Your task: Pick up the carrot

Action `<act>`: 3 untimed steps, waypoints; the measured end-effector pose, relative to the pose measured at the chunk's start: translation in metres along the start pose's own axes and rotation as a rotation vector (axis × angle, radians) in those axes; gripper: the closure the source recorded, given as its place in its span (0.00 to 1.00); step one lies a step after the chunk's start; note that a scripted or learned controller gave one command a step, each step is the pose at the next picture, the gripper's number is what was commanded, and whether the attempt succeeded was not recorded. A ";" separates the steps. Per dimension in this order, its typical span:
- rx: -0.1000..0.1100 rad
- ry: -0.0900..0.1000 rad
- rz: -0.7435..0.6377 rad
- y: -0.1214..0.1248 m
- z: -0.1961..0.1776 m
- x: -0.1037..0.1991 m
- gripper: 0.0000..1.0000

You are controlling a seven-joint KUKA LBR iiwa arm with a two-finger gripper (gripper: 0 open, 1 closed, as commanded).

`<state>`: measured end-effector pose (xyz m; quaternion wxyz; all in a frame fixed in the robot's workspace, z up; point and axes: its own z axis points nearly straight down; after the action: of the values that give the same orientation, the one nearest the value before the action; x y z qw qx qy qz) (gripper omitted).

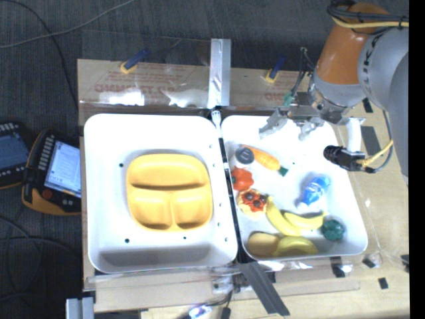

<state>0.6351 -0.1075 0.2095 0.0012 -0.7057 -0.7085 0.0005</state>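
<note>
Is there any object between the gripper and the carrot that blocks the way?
Nothing visible lies between them. The gripper is open above the right bin, and the carrot lies just below and to the left, with bare white floor in between. A small dark round object touches the carrot's far left end.

arm [372,52] – cut off at right edge | pear [265,243] – partly hidden under banana [292,221]

Below the grey fingers [271,126]: orange carrot [266,159] with green tip. Further down: red tomato [242,178], blue-white bottle [314,189], yellow bananas [289,220], dark green ball [333,229]. Far left of the fingers: yellow tray [170,190] in white bin [106,178]. Arm [352,45] orange and grey.
</note>
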 end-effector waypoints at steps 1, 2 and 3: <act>0.002 -0.004 0.028 0.008 0.095 -0.016 0.00; -0.008 -0.005 0.026 0.009 0.120 -0.019 0.00; -0.011 -0.004 0.025 0.010 0.110 -0.017 1.00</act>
<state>0.6451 -0.1249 0.0998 -0.0040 -0.7145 -0.6996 -0.0020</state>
